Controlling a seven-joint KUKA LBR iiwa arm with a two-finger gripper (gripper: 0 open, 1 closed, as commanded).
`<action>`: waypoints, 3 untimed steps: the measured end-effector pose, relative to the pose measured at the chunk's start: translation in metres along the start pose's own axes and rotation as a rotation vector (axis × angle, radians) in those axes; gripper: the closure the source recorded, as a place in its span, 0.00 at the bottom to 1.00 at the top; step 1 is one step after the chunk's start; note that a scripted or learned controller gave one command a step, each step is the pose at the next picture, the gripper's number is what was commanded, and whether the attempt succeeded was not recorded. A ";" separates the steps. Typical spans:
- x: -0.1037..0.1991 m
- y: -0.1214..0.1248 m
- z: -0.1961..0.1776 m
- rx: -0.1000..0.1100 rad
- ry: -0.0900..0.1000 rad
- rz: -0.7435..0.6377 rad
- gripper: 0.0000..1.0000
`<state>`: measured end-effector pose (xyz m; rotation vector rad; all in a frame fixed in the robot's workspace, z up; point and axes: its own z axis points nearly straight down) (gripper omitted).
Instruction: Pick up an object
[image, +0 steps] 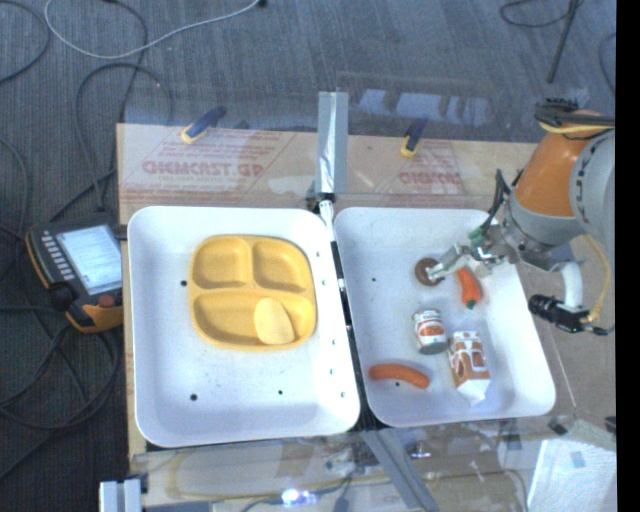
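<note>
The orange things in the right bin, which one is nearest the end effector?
The carrot, lying just below the end effector by the bin's right wall. The sausage lies far off, near the bin's front edge.

The grey arm (560, 190) reached in from the right, its gripper (455, 262) angled low and leftward.

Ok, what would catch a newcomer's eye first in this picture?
The yellow divided tray in the left bin, with a pale round piece in its lower right compartment. Then the gripper low over the right bin, beside a brown disc and a carrot.
</note>
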<state>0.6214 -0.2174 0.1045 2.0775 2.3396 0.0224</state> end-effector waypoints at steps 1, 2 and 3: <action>0.005 -0.015 0.011 -0.001 0.002 0.022 0.00; 0.003 -0.017 0.007 0.003 -0.003 0.024 1.00; 0.033 0.004 -0.091 0.023 -0.003 0.155 1.00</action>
